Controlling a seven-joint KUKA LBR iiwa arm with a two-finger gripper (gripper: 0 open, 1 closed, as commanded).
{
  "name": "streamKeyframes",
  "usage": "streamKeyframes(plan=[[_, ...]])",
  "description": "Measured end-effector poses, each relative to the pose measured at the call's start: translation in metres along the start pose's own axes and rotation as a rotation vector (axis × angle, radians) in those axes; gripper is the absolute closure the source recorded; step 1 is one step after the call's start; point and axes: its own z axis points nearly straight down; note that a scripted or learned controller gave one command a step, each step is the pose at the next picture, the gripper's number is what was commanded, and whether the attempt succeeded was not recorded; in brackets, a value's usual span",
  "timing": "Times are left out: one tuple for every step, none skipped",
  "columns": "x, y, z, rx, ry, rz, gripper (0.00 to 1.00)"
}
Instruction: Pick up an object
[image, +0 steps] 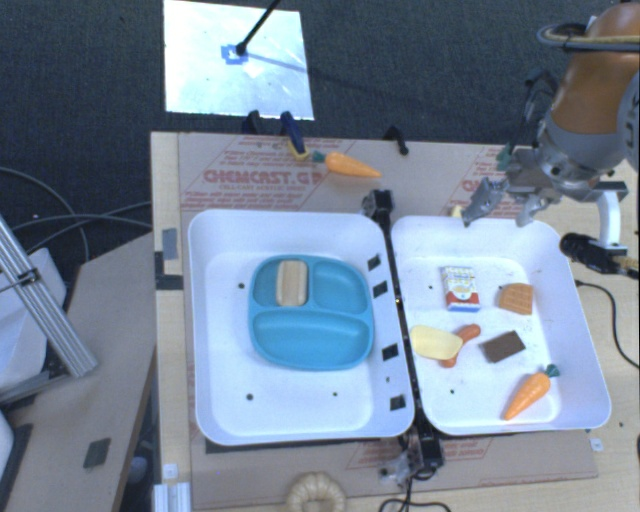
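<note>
My end effector (506, 203) hangs splayed and released over the glossy white bin's (590, 370) far rim; the flat, boxy carton (460, 287) lies below it, well apart.

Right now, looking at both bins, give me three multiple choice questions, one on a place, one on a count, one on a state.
1. Where is the blue plate?
A. left bin
B. right bin
C. on the cardboard behind the bins

2. How many carrots are in view?
A. one
B. two
C. four

3. What does the gripper hold?
A. a carrot
B. the carton
C. nothing

Answers:
1 A, the plate lies flat in the left bin.
2 B, one carrot lies in the right bin, another carrot lies behind the bins.
3 C, it hangs over the right bin's far rim, fingers spread.
</note>
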Motion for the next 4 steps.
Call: streamKeyframes(plan=[[0.000,0.002,-0.008,-0.012,-0.001,-0.002,0.00],[0.001,-0.002,0.054,-0.007,-0.001,0.000,0.00],[-0.002,0.001,0.116,-0.009,-0.001,0.000,0.00],[-0.002,0.002,0.166,-0.015,-0.003,0.000,0.00]])
